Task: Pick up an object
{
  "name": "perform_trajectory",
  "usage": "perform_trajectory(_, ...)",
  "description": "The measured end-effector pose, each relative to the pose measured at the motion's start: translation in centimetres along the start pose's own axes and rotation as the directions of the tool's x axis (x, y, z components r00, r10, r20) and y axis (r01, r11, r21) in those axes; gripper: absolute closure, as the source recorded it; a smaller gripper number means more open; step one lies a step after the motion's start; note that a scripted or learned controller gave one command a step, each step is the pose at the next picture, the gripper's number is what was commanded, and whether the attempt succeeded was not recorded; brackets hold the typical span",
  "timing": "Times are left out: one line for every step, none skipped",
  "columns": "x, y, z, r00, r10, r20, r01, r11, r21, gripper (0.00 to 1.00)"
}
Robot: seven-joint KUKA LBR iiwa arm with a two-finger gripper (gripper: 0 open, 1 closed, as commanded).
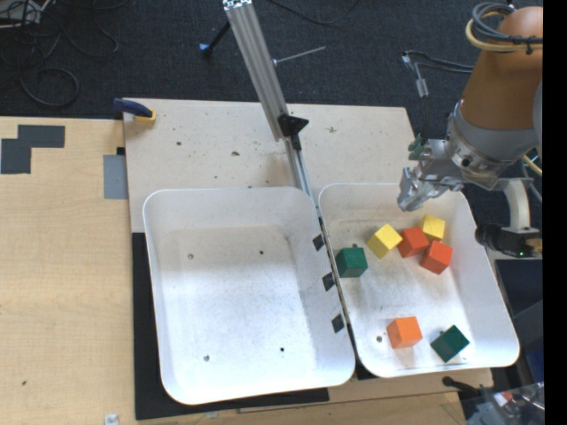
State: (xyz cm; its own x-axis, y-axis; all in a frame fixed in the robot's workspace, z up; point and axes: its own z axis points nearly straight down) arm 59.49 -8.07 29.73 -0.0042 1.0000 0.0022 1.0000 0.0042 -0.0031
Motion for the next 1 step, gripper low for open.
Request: perform_trajectory(4.06,1.55,1.0,1.0,0.0,0.001,0.0,1.0,0.0,1.0)
